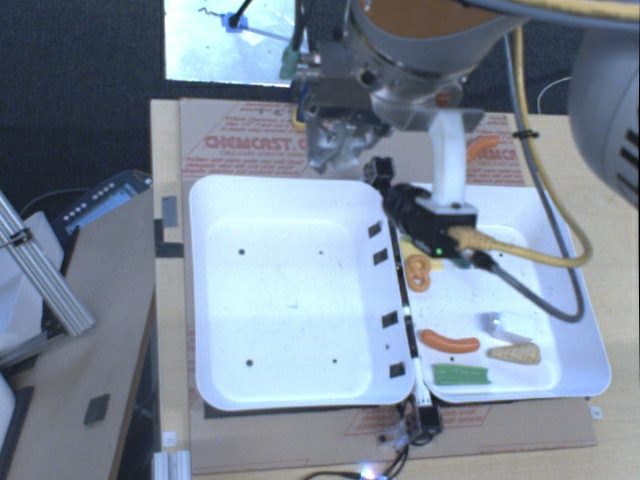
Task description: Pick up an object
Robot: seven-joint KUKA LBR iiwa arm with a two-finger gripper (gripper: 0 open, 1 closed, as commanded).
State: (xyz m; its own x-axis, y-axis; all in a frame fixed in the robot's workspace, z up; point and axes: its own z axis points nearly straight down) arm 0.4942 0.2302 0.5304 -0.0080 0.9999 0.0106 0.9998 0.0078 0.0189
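Worktop [170,168] is carrying two shallow white bins side by side, with printed cardboard lying beneath them. Left bin [215,208] is sitting nearer the view's left, showing only small dark marks on its floor. Right bin [590,358] is holding all the loose items. Arm [430,8] is reaching in from the upper right and hanging over the far edge of the bins, with a yellow cable [520,253] trailing from a black module down across the right bin. Tool [340,148] is hovering above the rear rim of the left bin, close to the divide between the bins; its state is not readable at this slant, so I cannot tell whether it is released or clenched, and nothing is showing in its grasp.

Candidate items are lying in the near half of the right bin: an orange sausage-shaped piece [450,342], a green piece [461,374], a tan cone-like piece [515,353], a small pale block [498,322] and an orange ring [417,276] by the divider. Another orange item [482,146] is lying at the far rim.

Judgement: the sausage-shaped piece is lying well apart from the tool, toward the near right, with its long axis running roughly across the bin. The coming move is calling for travel over the divider and toward the near edge before any descent.
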